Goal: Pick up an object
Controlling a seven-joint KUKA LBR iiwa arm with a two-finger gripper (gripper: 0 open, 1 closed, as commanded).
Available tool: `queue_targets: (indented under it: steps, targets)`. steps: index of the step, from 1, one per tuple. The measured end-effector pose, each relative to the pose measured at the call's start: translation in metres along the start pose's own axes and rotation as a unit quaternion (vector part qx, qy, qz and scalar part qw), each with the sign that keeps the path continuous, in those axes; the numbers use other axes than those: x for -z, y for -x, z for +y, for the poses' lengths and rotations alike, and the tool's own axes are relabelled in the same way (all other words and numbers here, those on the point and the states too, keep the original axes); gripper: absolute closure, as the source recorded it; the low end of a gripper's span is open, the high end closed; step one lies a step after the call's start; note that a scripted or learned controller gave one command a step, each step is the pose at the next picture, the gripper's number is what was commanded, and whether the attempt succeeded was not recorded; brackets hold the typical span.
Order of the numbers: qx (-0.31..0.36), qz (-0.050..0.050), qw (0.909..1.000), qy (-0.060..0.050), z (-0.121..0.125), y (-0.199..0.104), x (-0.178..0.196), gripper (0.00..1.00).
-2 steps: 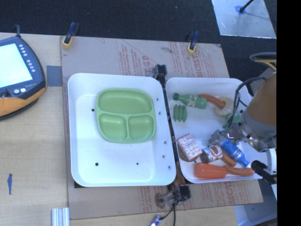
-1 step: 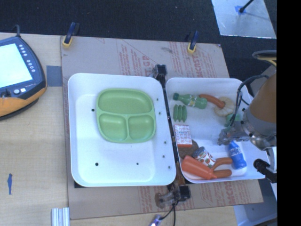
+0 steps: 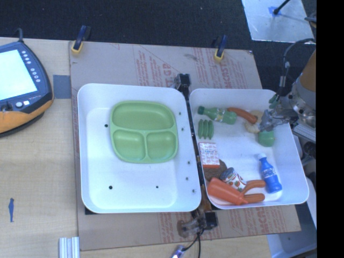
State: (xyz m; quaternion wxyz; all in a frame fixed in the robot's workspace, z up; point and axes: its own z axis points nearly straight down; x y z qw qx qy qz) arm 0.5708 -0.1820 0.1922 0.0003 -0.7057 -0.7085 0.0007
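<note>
The arm is reaching in from the right edge, its wrist hanging low over the upper right part of the right bin [image 3: 301, 168], and the gripper [image 3: 269, 123] is pointing down and leftward just above a round green toy [image 3: 265, 138]; whether its jaws are apart or closed, and whether they are gripping anything, cannot be told from this angle. The right bin is holding one green bottle [image 3: 217, 114] lying on its side, one orange hot dog [image 3: 243, 114] beside it, one ribbed green piece [image 3: 205, 128], one red-and-white packet [image 3: 209, 154], one small can [image 3: 232, 177], one blue bottle [image 3: 269, 174], and two carrots [image 3: 228, 193] lying near the front wall. The left bin [image 3: 94, 160] is carrying one green divided plate [image 3: 144, 131] with three compartments. One teach pendant [image 3: 21, 85] is resting on the bench at far left.
</note>
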Motion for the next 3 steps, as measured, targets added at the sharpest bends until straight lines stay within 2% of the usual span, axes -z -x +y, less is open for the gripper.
queue_targets:
  steps: [1,2,3]
  targets:
    - [0.0,0.0,1.0,-0.001,0.0,0.0,-0.001,0.0]
    - [0.0,0.0,1.0,0.0,0.02,0.025,-0.084,0.0]
    - [0.0,0.0,1.0,-0.001,0.085,0.03,-0.1,0.0]
